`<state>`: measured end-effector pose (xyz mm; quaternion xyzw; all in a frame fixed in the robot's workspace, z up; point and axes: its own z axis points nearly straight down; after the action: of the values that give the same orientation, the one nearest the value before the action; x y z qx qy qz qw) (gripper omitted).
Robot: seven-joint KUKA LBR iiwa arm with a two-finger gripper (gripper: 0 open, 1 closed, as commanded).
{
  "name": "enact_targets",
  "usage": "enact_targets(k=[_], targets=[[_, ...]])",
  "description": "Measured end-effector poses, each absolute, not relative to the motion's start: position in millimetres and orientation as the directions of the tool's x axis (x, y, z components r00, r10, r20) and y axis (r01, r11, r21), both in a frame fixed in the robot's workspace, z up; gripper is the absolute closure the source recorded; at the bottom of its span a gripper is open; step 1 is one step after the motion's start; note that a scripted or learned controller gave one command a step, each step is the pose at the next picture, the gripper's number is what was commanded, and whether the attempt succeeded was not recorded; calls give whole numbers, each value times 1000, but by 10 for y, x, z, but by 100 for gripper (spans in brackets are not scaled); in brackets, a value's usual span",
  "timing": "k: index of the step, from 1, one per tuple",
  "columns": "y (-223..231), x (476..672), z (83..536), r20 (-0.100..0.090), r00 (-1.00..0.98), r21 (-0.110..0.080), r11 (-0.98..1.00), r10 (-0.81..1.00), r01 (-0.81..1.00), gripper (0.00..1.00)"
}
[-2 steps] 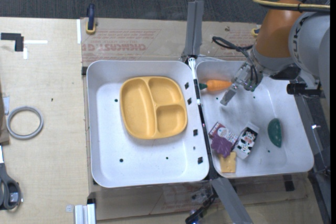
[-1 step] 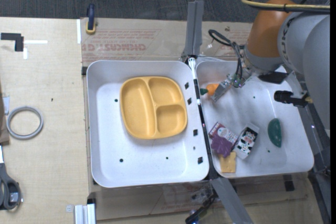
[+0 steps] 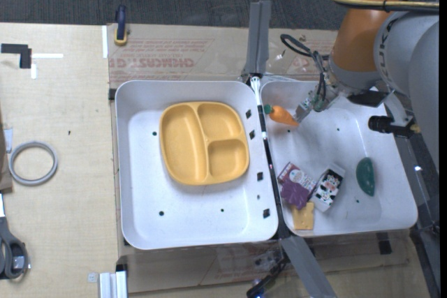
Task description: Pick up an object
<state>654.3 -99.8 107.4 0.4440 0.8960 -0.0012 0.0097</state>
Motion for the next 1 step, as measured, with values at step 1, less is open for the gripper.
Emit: enact_targets(k=[1], targets=[[-1060, 6390, 1006, -18, -684, 9, 684, 729, 729, 100]])
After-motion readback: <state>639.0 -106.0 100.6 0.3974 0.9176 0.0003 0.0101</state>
